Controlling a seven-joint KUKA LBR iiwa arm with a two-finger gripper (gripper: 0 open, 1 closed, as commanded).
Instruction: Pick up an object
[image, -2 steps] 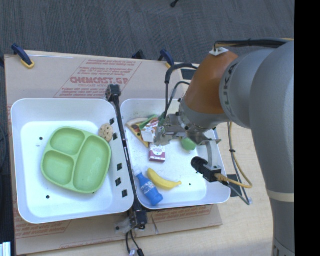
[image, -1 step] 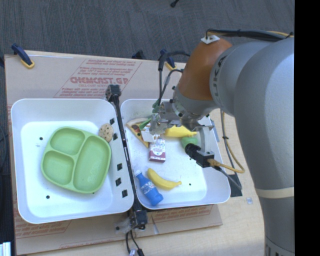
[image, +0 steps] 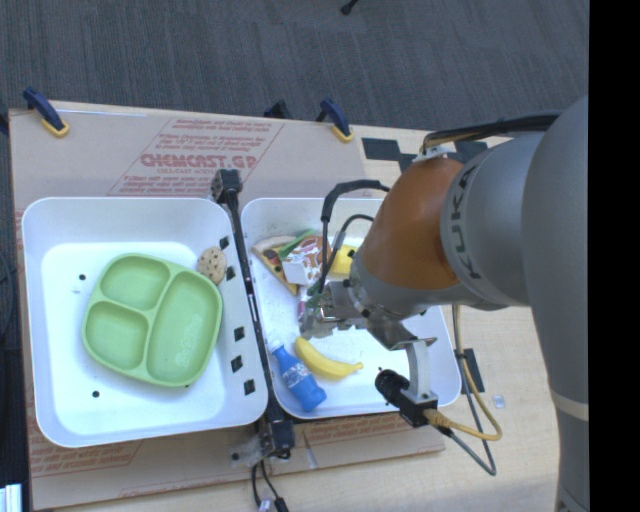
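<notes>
Gripper (image: 318, 318) low in right bin (image: 440, 350) | just above banana (image: 327, 361)

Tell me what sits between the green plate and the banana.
In the camera view, the bins' shared wall and a blue bottle lie between the green plate and the banana.

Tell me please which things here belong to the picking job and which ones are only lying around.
Belong to the job:
- gripper, low in the right bin
- banana
- blue bottle
- pile of small packets

Just lying about:
- green divided plate in the left bin
- cookie beside the plate
- cardboard sheet under the bins
- blue clamps
</notes>
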